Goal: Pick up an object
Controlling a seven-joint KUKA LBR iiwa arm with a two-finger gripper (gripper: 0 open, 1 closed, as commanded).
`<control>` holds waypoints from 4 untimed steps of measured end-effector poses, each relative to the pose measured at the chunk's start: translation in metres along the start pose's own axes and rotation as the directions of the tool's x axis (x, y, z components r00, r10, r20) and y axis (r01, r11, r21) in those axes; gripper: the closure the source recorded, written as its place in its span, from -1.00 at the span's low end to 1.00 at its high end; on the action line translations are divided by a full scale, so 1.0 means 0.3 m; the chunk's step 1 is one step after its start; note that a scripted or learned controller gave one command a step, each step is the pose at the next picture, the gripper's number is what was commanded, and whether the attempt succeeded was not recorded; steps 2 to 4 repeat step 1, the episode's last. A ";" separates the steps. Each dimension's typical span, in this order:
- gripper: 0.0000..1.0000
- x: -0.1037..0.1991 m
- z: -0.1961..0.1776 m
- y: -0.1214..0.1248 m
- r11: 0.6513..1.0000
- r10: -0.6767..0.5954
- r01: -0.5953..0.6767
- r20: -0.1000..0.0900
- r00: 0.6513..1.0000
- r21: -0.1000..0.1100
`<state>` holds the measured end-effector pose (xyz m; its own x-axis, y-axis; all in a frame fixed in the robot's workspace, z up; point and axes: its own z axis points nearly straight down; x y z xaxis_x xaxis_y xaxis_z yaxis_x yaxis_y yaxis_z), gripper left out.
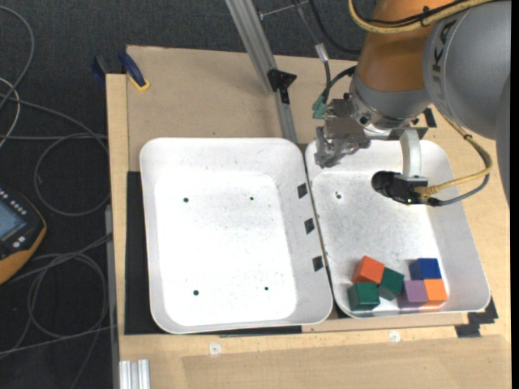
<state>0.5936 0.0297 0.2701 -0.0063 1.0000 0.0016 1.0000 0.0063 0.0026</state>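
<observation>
dark carpeted floor (57,71) with loose black cables (49,160) surrounds a pale wooden desk (203,96). we list what the desk bears.

item one: left bin (162,160), shallow, white, speckled with fine dark marks, four small dark dots on its floor.

item two: right bin (462,241), same make, set just beside the left bin, their rims touching along the middle, where three small black clips sit.

item three: a cluster of small blocks in the near corner of the right bin, all close together. we count an orange block (372,269), a green block (392,282), a dark green block (364,297), a purple block (416,292), a blue block (425,267) and a second orange block (436,292). several touch their neighbours.

item four: the arm (470,47), grey with an orange band (405,23), entering from the right at the far end of the right bin. its claw (327,154) hangs over the far left corner of that bin, near the shared rim, well apart from the blocks. we cannot tell whether the claw's fingers stand apart or together; nothing shows between them.

item five: a black cylindrical part (397,185) on a white bracket below the wrist, with a yellow cable running off to the right.

item six: a slanted metal pole (255,47) rising from the desk behind the bins.

item seven: a blue and yellow clamp (134,71) at the desk's far left corner.

item eight: a handheld device (16,229) on the floor at left.
</observation>
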 end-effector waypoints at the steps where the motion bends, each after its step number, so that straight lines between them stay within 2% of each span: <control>1: 1.00 0.147 0.087 0.046 1.000 0.001 -0.001 0.001 1.000 0.005; 4: 1.00 0.147 0.087 0.046 1.000 0.001 -0.001 0.001 1.000 0.005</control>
